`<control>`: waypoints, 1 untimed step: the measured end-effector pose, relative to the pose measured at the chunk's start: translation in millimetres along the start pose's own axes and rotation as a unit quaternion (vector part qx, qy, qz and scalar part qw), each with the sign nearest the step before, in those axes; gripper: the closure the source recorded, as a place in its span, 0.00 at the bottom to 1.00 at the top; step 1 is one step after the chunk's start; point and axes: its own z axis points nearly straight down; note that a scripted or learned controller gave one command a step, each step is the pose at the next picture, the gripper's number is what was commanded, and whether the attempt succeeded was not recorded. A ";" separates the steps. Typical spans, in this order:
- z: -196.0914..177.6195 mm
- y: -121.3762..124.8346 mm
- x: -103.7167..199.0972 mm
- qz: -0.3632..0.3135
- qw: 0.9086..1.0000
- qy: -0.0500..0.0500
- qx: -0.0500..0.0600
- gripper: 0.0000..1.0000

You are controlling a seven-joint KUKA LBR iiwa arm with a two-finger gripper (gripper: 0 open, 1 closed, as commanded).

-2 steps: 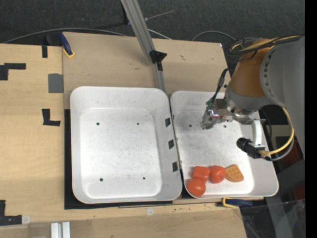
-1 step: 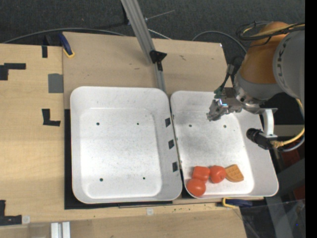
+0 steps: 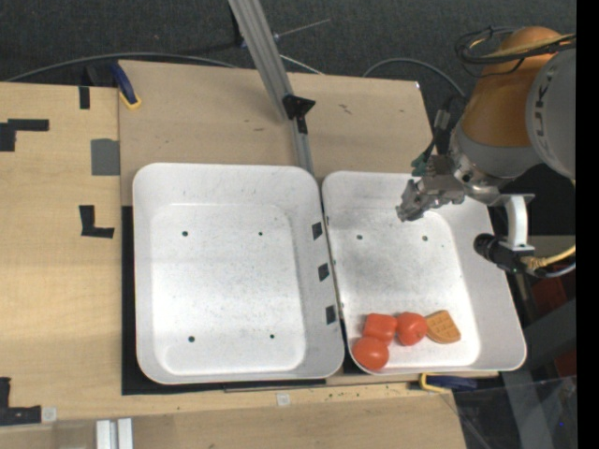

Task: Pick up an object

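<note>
Pale wood table [image 3: 56, 279] is carrying two shallow white bins side by side. Left bin [image 3: 229, 181] is lying with its speckled floor facing the camera. A grey metal bar [image 3: 267, 50] is slanting down from the top edge toward the seam between the bins. Right bin [image 3: 487, 279] is holding three red-orange pieces [image 3: 388, 335] clustered at its near edge, touching one another, and a tan-orange piece [image 3: 444, 326] is lying just beside them on the right. Jaws [image 3: 413, 209] are hanging over the far part of the right bin, well apart from all four pieces; whether they are open or closed cannot be told, and nothing is showing between them. Grey arm with its orange band [image 3: 510, 87] is reaching in from the right edge.
</note>
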 end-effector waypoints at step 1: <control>-3.6 21.5 38.7 0.000 1.000 0.000 0.002 1.00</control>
